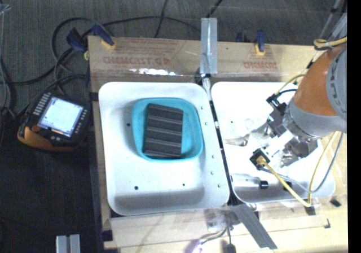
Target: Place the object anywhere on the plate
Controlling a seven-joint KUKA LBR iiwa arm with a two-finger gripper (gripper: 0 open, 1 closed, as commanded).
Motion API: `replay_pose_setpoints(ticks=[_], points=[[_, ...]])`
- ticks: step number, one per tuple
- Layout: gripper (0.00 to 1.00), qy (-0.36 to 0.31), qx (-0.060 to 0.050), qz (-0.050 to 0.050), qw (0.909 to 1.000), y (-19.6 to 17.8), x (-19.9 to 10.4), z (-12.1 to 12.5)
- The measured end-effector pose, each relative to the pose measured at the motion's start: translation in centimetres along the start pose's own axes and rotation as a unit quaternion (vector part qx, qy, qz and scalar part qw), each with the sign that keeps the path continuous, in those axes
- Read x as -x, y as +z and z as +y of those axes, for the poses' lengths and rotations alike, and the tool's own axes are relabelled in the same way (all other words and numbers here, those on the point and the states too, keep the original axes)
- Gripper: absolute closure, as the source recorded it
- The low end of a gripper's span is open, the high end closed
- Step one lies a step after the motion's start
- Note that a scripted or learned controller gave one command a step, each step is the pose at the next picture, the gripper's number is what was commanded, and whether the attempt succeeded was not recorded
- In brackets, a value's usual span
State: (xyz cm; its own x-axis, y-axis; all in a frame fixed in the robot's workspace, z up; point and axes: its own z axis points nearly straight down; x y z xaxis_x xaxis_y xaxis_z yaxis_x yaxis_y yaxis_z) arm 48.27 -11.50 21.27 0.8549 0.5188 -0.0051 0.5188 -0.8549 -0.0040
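A dark grey ridged block (163,130) lies flat on the blue plate (194,133), which sits in the left bin (115,150). The block rests within the plate's rim and covers most of its middle. My gripper (280,150) hangs over the right bin (242,105), well to the right of the plate and apart from the block. Nothing shows between its tips from this angle.
A faint, glassy see-through thing (238,137) lies in the right bin just left of the gripper. A small dark piece (263,184) sits near that bin's front wall. A metal divider (208,48) stands behind the bins, and a handheld screen (56,117) lies off the bench at left.
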Motion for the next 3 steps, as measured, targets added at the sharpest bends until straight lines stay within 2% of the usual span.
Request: replay_pose_setpoints(ticks=[1, 3], points=[[0.00, -0.156, 0.001, 0.000, 0.9878, -0.19, 3.67, 6.03], [0.00, -0.156, 0.001, 0.001, 0.9878, -0.17, 3.64, 6.00]])
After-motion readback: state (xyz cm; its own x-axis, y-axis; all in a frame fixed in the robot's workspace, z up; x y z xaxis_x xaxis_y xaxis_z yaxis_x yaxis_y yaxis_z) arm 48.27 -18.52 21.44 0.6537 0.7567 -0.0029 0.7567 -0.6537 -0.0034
